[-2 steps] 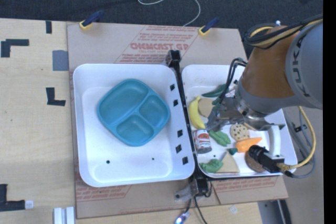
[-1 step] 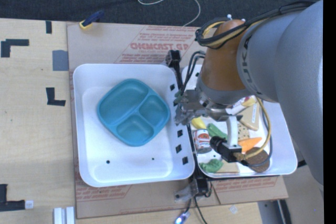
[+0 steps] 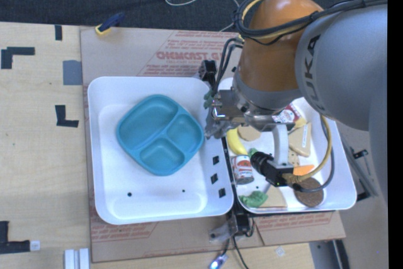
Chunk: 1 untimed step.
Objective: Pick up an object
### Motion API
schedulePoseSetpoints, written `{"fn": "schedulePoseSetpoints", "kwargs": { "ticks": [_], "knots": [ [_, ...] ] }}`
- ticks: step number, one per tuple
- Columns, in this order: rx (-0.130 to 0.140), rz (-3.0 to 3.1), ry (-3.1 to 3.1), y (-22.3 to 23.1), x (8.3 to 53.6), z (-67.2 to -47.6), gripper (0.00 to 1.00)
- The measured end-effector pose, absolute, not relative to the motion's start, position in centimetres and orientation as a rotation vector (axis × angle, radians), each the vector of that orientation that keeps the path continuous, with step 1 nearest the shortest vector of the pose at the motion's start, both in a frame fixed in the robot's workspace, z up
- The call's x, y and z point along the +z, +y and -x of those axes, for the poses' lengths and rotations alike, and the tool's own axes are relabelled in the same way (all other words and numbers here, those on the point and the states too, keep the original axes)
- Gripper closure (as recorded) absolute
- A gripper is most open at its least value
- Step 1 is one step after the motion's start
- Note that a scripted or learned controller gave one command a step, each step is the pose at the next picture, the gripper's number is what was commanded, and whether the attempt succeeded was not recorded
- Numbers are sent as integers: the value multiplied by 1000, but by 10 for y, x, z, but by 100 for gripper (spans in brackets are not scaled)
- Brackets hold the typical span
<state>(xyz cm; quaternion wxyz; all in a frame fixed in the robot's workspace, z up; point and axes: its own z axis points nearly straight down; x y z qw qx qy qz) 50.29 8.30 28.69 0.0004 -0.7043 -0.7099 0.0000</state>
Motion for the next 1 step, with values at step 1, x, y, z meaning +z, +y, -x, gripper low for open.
{"fn": "schedulePoseSetpoints", "kwargs": {
  "ticks": [1],
  "knots": [
    [-22,2234,-2227,17,457,-484,100]
  ]
}}
